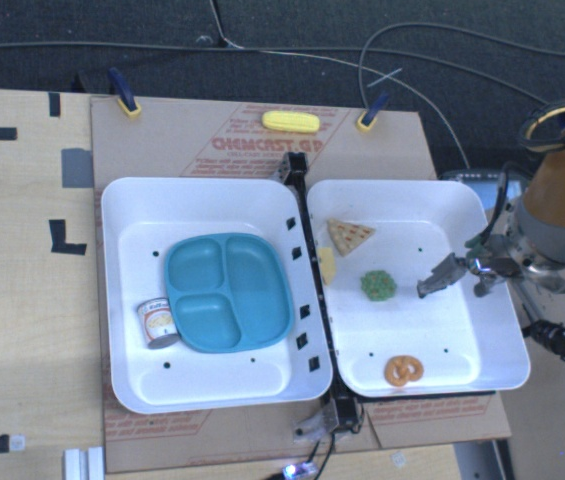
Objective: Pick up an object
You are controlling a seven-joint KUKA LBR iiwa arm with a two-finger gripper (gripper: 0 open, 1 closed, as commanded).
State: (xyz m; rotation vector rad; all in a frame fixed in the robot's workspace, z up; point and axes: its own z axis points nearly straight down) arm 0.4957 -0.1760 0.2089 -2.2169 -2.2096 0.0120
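Where arm meets frame edge — tool (449, 277) over right bin (462, 203), fingers indistinct (spread unclear) — nothing visibly held.

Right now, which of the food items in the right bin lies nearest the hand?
The green broccoli piece, mid-bin, just left of the hand. The pizza slice lies farther back-left, and the pretzel sits by the front wall.

Grey arm (547, 238); orange band

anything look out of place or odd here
One thing: a yellow banana-like toy lies on the cardboard behind the bins, outside both, while the rest sits inside. The small can also lies tipped beside the blue tray.
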